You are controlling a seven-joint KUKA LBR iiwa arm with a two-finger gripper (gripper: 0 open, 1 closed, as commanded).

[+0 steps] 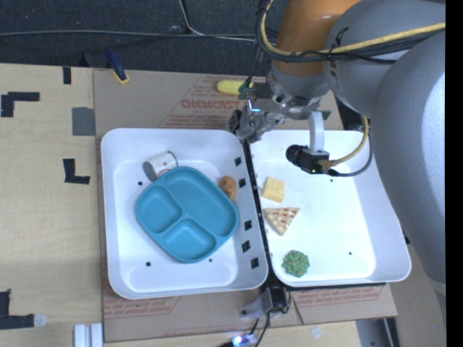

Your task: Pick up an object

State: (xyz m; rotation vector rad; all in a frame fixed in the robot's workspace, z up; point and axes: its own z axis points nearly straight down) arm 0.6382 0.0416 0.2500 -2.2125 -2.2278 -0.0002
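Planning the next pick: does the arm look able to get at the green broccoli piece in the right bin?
Probably yes. The broccoli lies alone on the right bin's floor, apart from the waffle wedge, open from above. The pincer hovers at the bin's far corner.

Red printed lettering runs across the brown cardboard sheet (181, 100) under the bins, on its far strip beyond the left bin (119, 194), and again faintly along its near edge. The letters are too small and blurred to make out. No other writing is legible.
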